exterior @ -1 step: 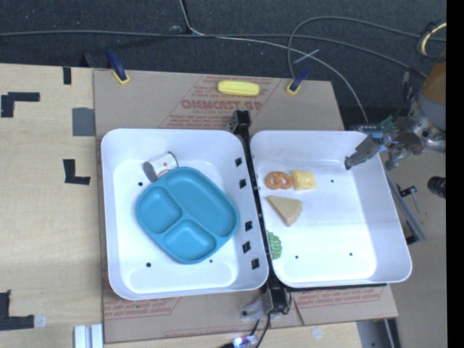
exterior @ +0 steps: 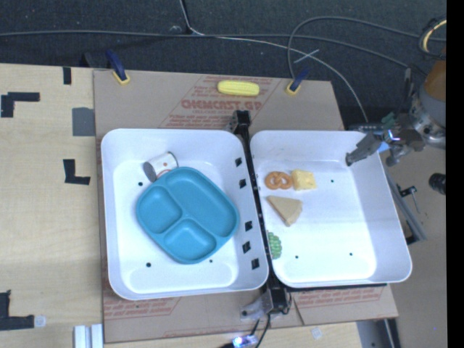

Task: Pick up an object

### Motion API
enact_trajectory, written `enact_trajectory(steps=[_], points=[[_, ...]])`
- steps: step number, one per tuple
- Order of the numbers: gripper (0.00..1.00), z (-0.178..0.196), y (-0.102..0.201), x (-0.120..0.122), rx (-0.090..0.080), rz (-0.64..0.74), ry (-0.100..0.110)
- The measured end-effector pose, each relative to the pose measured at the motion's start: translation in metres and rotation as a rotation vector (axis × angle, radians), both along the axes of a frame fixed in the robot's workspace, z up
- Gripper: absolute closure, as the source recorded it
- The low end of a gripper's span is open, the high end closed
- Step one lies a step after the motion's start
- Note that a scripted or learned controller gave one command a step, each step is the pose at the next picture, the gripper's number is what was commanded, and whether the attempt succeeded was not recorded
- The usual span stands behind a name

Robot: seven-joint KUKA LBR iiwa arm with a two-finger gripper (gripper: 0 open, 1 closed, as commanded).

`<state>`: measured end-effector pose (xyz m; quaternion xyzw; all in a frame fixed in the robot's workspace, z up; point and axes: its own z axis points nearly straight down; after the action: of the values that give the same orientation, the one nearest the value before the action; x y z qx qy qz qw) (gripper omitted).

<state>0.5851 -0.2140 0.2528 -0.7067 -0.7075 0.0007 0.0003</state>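
Two-finger gripper (exterior: 362,153), empty, fingers slightly apart over right white bin (exterior: 362,259). Tan wedge-shaped toy bread (exterior: 286,209): likely light, rigid; grasp across flat sides

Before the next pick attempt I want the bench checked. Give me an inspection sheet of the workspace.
Surface: cardboard sheet on a wooden bench, held by two clamps at its far edge.
Job's things: left bin holds a blue divided plate and a small cup on its side; right bin holds a pretzel, a yellow block, a tan wedge and a green piece at its left wall.
Clutter: yellow banana-like toy on the cardboard behind the bins.
Grippers: gripper over the right bin's far right rim, nothing seen in it.
Cables: black cables across the dark floor behind.
Surroundings: nothing seen.
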Motion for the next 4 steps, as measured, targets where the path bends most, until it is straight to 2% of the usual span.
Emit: enact_trajectory(steps=[1, 2, 3, 4], points=[[0.0, -0.063, -0.004, -0.004, 0.001, -0.001, 0.006], [0.0, -0.123, 0.006, -0.006, 0.001, 0.001, 0.006], [0.0, -0.169, 0.006, -0.005, -0.003, 0.001, -0.003], [1.0, -0.156, 0.005, -0.004, -0.005, 0.002, -0.007]])
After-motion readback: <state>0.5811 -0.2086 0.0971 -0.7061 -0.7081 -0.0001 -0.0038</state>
